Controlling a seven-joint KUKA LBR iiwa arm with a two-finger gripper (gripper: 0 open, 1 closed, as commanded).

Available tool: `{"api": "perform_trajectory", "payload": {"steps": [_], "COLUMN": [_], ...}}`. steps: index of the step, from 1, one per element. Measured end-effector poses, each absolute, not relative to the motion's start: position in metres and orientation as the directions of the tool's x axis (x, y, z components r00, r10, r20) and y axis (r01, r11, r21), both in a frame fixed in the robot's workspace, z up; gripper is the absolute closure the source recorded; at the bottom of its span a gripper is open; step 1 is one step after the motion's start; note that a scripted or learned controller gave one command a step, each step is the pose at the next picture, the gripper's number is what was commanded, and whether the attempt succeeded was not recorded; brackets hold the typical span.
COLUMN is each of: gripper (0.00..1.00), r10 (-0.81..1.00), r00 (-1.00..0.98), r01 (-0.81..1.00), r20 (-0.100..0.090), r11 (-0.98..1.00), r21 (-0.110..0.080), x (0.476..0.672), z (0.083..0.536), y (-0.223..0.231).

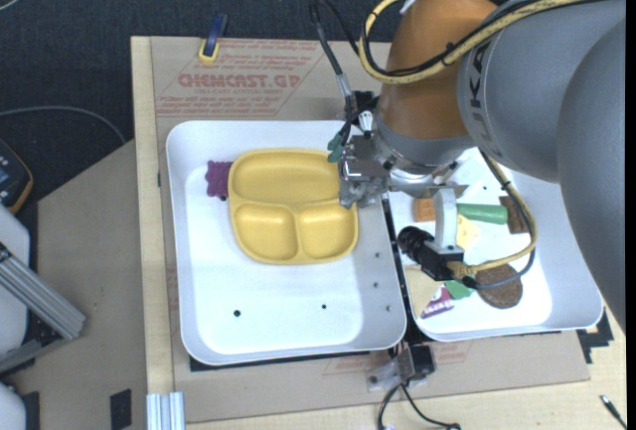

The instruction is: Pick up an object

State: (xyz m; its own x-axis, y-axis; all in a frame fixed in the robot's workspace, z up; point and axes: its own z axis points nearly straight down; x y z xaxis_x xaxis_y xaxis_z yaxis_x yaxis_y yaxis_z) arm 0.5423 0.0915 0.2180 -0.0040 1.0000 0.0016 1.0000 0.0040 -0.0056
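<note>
Overhead, the grey arm with its orange band (437, 61) reaches in from the right and sets its pincer (353, 182) low over the wall shared by the two shallow white bins. Whether the pincer is released or clenched cannot be told, for the wrist hides it. It sits right at the right rim of a yellow plastic plate with three compartments (288, 205), which lies flat in the far half of the left white bin (189, 249), near that bin's far right corner. A small purple lump (217, 178) touches the plate's left rim. In the right white bin (571, 304), near its far edge, lies a green pen-like stick (487, 215); a brown oval piece (500, 287) lies toward its near edge. Both bins rest on the brown cardboard-covered desk (248, 75).
</note>
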Motion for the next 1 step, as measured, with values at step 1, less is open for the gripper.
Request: {"api": "perform_trajectory", "payload": {"steps": [1], "gripper": [1.00], "r10": [1.000], "r00": [0.001], "r01": [1.000], "r20": [0.000], "r11": [-0.001], "r21": [0.000], "x": [0.5513], "z": [0.2152], "y": [0.0793]}}
